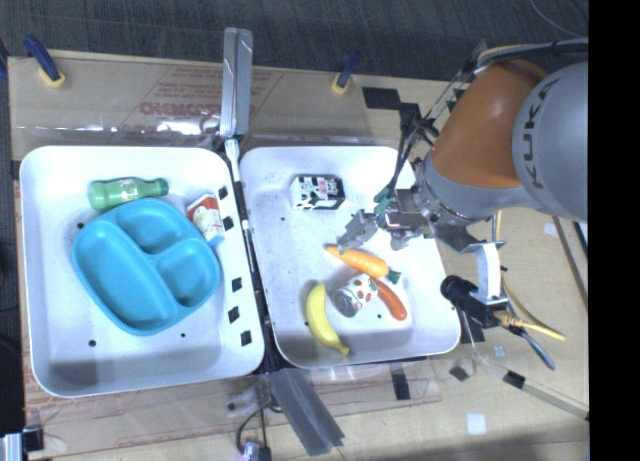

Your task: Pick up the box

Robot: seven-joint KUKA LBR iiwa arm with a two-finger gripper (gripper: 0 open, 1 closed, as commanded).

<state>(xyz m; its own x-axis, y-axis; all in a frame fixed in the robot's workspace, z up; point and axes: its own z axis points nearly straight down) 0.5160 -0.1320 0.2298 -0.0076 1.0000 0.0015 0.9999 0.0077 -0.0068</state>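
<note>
A small box (317, 191) with a black-and-white print lies flat near the back of the right bin (270, 249). My gripper (378, 235) hangs over the middle right of that bin, to the right of the box and a little nearer the front, apart from it. It is open, with one finger (352, 231) slanting out to the left, and nothing sits between the fingers. An orange carrot (358, 260) lies just below the fingertips.
The right bin also holds a banana (323, 319), a small printed can (352, 297) and an orange sausage (392, 300) near the front. The left bin (40, 249) holds a blue divided plate (147, 264), a green bottle (126, 190) and a red-and-white carton (207, 217).
</note>
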